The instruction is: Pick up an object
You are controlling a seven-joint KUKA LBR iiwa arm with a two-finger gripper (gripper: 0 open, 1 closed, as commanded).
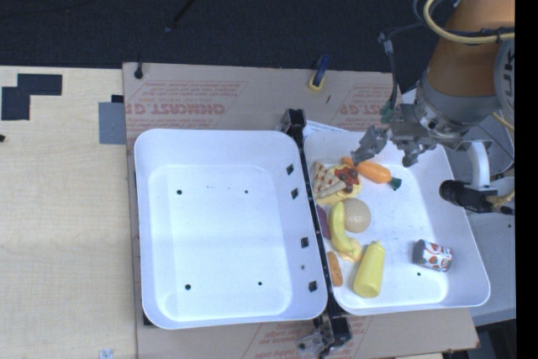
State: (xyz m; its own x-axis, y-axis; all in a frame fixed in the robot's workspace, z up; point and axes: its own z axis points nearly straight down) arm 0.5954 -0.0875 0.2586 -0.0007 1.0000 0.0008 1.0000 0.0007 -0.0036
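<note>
The grey arm with its orange band [479,21] comes in from the upper right of the frame, and its gripper [393,145] hangs over the upper part of the right bin [458,265], fingers spread wide with nothing between them. One dark finger [368,147] points down toward the left and ends just above the heap of toy food; the other [414,152] sits to its right. Just below the gripper lies an orange carrot [375,172] with a green tip, and to its left a pizza slice [334,179] rests against the bin's left wall. Lower in the middle of the heap are a pale round ball [357,216], a banana [340,233] curving down beside it, and a yellow bottle [370,268] lying near the bin's bottom edge. A small orange piece [335,269] sits left of the bottle. Well apart, toward the lower right of that bin, lies a small red-and-white can [432,256] on its side. The left bin [218,223] sits just beside it on the cardboard-covered bench [210,101].
</note>
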